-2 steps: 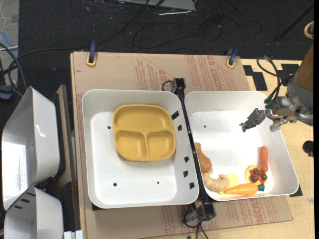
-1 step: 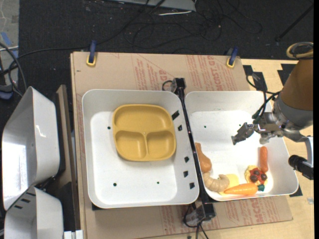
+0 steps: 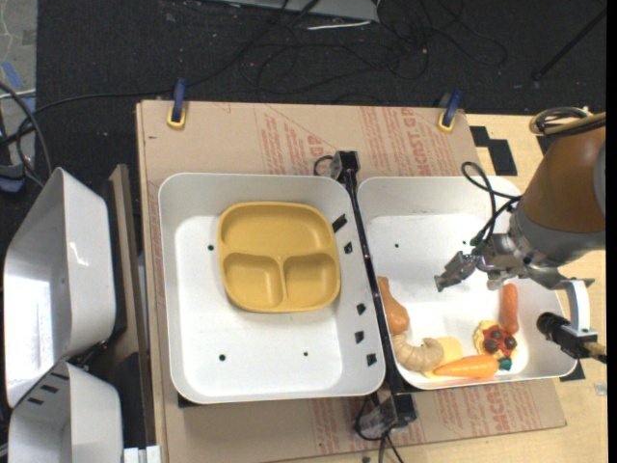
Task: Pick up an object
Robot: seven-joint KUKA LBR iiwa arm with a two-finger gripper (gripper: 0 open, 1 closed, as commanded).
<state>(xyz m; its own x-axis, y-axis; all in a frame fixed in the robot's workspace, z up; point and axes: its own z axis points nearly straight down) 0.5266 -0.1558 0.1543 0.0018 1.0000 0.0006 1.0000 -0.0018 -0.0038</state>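
The right bin (image 3: 415,210) holds several toy foods along its near side. An orange-brown piece (image 3: 392,307) lies by the left wall, with a beige curved piece (image 3: 416,354) and a yellow wedge (image 3: 448,346) below it. An orange carrot (image 3: 468,366) lies at the near rim. A red sausage (image 3: 508,307) and a small piece with red and dark fruit (image 3: 498,340) sit to the right. My gripper (image 3: 453,274) hangs over the bin's bare middle, left of the sausage and up-right of the orange-brown piece. Nothing shows in it.
The left bin (image 3: 193,355) bears a yellow divided plate (image 3: 280,257). A divider with black clips (image 3: 359,258) runs between the bins. Cables (image 3: 487,196) loop off the wrist over the right bin's far side. White containers (image 3: 53,268) stand at the far left.
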